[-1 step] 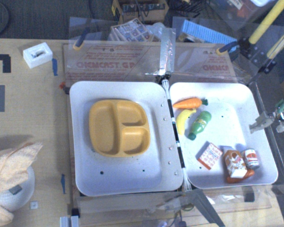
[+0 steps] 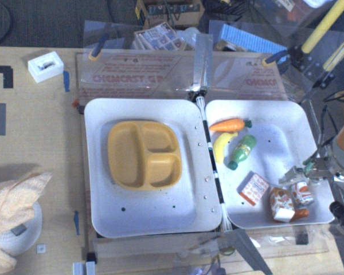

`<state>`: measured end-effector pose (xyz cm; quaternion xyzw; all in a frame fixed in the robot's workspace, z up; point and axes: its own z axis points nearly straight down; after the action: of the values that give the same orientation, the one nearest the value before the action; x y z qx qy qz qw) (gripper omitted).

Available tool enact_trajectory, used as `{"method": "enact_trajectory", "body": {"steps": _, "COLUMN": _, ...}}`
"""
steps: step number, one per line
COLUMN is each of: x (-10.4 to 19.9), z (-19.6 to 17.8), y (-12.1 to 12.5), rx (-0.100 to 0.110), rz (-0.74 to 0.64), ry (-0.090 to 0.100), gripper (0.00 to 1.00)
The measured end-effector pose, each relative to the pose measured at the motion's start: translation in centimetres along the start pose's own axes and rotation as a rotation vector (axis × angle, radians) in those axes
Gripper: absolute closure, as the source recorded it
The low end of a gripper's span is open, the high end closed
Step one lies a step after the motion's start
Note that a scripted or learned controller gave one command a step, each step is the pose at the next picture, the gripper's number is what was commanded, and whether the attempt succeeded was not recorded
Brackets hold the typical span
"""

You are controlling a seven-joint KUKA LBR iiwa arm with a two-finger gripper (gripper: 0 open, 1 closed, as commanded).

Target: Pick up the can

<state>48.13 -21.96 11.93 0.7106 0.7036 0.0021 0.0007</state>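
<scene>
Can [image 2: 303, 194] lies in right bin [image 2: 286, 113], near its front right corner, beside carton [image 2: 282, 205]. Hand [image 2: 301, 173] just above can, touching or nearly; finger state can't be told. Tray [image 2: 143, 153] in left bin [image 2: 97, 171].

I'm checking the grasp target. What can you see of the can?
The can is small, with a red and white label and what looks like a metal rim. It lies tipped over near the front right corner of the right bin, against a red and white carton on its left. The hand sits right over its upper end, hiding part of it; whether it grips the can is unclear. The label print is too small to read.
</scene>
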Motion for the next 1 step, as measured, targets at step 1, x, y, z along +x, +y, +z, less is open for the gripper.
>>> {"method": "enact_trajectory", "body": {"steps": 1, "x": 0.66, "z": 3.01, "y": 0.30, "rx": -0.002, "rz": 0.048, "ry": 0.011, "gripper": 0.00}}
